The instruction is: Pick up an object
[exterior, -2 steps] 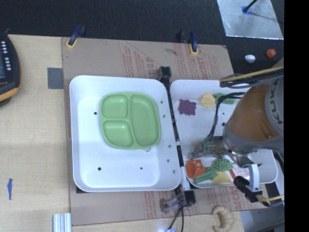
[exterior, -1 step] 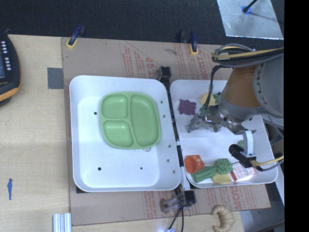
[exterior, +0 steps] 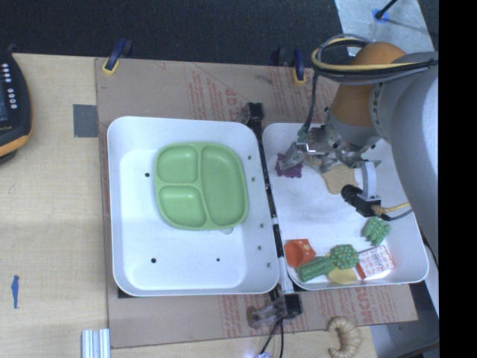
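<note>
claw (exterior: 298, 154) beside purple toy (exterior: 289, 165) — green plate (exterior: 201, 186) well apart

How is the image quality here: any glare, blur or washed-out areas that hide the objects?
Camera view: even overhead light, the left bin nearly washed out around the sharp green divided plate; soft shadows along the bin walls; the gripper and purple object beside it look slightly soft and small; the objects at the right bin's near edge stay readable.
</note>
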You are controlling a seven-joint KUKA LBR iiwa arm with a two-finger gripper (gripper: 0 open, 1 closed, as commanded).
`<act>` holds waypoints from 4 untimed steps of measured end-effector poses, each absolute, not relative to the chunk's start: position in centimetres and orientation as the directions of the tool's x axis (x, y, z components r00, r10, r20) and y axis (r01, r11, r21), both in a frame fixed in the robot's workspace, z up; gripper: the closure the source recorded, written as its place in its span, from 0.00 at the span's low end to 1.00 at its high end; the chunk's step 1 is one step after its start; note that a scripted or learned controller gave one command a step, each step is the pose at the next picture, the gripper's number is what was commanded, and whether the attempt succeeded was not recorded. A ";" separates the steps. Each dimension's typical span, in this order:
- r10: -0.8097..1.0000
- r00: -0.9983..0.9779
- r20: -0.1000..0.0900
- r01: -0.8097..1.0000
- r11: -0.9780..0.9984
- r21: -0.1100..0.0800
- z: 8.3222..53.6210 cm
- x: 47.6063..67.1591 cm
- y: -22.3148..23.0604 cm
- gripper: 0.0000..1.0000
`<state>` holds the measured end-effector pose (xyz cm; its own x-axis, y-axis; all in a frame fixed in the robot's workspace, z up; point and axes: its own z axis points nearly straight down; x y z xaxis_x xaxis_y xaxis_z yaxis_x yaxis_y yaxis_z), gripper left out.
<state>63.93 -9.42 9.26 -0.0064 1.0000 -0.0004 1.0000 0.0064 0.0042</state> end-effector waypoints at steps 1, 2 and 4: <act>1.000 -0.007 0.000 1.000 0.007 0.000 9.3 65.8 -9.4 0.00; 1.000 -0.008 0.000 1.000 0.008 -0.003 9.2 65.6 -9.4 0.00; 1.000 -0.012 -0.001 1.000 0.012 -0.005 10.3 65.7 -9.2 1.00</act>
